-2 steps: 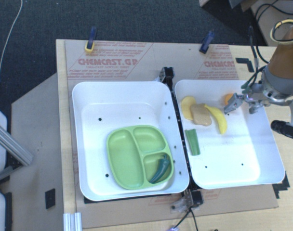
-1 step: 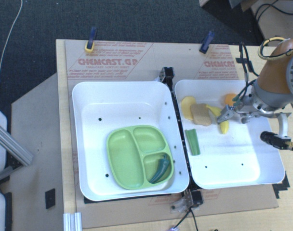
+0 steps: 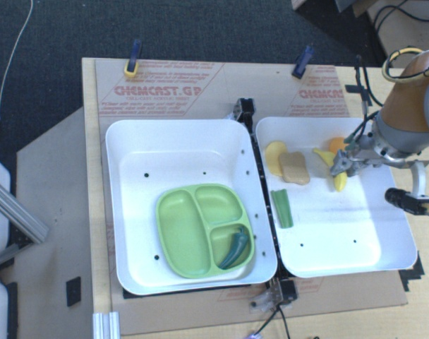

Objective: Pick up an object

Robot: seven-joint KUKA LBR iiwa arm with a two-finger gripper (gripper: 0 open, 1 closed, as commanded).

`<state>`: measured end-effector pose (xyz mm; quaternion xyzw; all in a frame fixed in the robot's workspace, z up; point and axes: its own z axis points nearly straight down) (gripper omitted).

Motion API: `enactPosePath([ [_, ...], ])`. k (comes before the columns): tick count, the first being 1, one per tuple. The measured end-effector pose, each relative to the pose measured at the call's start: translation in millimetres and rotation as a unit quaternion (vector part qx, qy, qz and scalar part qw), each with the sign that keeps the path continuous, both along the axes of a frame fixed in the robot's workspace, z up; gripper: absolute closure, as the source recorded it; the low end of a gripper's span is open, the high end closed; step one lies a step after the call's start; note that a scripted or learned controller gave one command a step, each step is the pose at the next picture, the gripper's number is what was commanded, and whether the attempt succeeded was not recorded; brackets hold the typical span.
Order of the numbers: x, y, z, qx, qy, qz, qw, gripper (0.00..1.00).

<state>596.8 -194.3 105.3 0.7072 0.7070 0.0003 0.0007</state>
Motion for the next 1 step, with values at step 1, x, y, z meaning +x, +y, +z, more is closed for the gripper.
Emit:
enactPosePath([
  [1,0.1,-3.4,43.4,-0.0011,-0.002,0.0,1.0,1.0],
])
